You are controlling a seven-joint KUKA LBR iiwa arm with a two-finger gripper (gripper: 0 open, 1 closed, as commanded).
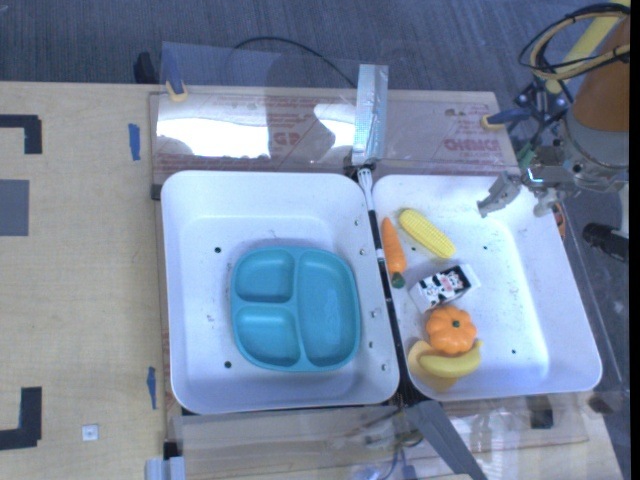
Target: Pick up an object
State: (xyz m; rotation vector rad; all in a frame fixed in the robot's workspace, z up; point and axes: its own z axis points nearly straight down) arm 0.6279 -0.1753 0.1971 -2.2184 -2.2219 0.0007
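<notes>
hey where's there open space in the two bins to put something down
Right bin: bare floor right of the corn, card and pumpkin. Its left edge is crowded, with carrot and banana too. Left bin: a bare margin surrounds the blue tray, widest above it.

Robot lab: taped bench (pixel 80 268), twin white bins (pixel 190 208), cabling (pixel 560 48).
</notes>
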